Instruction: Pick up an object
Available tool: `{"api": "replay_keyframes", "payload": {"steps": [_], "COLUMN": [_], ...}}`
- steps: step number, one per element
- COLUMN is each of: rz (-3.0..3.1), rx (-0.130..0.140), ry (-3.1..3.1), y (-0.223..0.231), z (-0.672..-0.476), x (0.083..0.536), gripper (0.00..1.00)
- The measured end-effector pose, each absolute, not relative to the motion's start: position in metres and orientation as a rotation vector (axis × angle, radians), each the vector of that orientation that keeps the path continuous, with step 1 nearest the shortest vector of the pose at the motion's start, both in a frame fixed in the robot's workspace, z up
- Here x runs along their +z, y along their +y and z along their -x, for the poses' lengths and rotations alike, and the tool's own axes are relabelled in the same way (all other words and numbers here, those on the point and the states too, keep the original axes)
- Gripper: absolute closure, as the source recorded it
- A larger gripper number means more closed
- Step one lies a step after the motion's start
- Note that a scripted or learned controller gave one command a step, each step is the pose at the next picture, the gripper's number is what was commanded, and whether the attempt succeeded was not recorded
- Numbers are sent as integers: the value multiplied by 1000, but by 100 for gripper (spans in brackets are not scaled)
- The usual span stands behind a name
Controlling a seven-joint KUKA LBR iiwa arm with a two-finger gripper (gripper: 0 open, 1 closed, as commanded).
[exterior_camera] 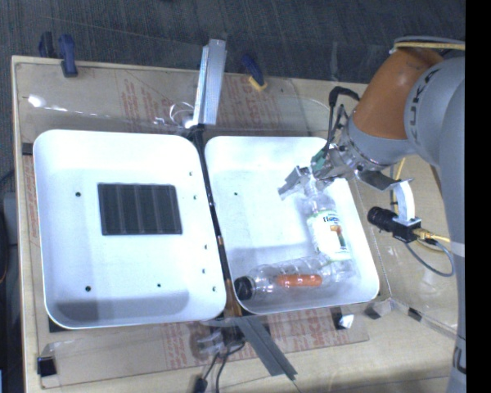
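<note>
The gripper (301, 178) hangs in the right bin (254, 219), fingers spread, grasping nothing, just above the upright-lying clear bottle (327, 232); its smooth round body could slip sideways as they close

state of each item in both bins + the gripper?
left bin: holds a dark ribbed panel, lying flat.
right bin: holds two bottles.
clear bottle with dark cap: on its side along the near wall, cap toward the left bin.
white-labelled bottle: lying down by the right wall, lengthwise.
gripper: low in the right bin, at the white-labelled bottle's upper end; grip cannot be told.
</note>
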State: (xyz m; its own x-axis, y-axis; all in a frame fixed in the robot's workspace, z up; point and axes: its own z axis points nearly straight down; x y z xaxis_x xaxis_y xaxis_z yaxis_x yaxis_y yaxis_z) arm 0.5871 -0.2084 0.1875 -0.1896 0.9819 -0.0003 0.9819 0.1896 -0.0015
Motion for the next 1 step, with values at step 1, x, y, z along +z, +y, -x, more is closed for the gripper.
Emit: {"api": "replay_keyframes", "payload": {"steps": [1], "rz": [1982], "rx": [2], "ry": [-2433], "y": [-208], "z": [-589], "x": [180], "gripper": [0]}}
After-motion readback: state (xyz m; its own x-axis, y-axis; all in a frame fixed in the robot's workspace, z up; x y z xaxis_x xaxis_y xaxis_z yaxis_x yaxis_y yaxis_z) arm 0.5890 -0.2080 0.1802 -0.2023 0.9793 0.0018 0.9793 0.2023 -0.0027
